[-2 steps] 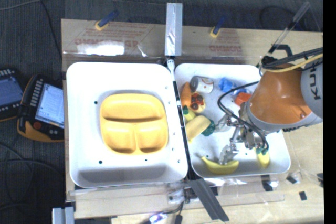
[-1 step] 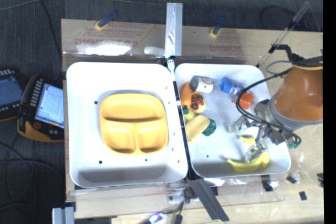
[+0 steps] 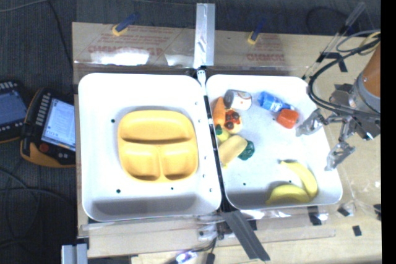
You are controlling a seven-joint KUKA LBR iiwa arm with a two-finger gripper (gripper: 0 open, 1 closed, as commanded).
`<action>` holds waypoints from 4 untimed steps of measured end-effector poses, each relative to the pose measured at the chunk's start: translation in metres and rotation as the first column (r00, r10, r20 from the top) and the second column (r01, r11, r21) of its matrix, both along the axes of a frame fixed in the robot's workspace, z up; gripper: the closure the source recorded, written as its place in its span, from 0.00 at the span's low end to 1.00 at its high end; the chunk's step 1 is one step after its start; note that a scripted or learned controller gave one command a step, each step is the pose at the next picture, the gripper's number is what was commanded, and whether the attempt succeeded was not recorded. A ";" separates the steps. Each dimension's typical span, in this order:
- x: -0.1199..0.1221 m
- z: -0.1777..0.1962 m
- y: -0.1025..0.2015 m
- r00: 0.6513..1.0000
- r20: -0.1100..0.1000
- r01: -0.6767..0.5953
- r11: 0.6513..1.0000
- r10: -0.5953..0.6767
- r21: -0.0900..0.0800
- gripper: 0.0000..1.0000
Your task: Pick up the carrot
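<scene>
Fixed overhead camera, slanted down, both bins (image 3: pixel 86 133) framed.

The arm (image 3: pixel 371 80) enters at the right edge of the frame, its orange band showing at middle right. Below it the wrist slopes down and to the left, with black cables looping above. The gripper (image 3: pixel 323 142) sits at middle right, its two fingers (image 3: pixel 309 125) spread apart, holding nothing.
</scene>
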State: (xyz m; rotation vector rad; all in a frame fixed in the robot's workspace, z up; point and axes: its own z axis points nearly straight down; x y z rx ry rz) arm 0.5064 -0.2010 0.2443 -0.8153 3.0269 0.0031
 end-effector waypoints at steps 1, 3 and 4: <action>0.012 0.167 -0.021 0.995 0.001 -0.099 0.995 0.099 -0.002 0.00; 0.031 0.200 -0.019 0.997 0.005 0.073 0.997 -0.073 0.000 1.00; 0.033 0.210 -0.017 0.997 0.011 0.071 0.998 -0.071 0.002 1.00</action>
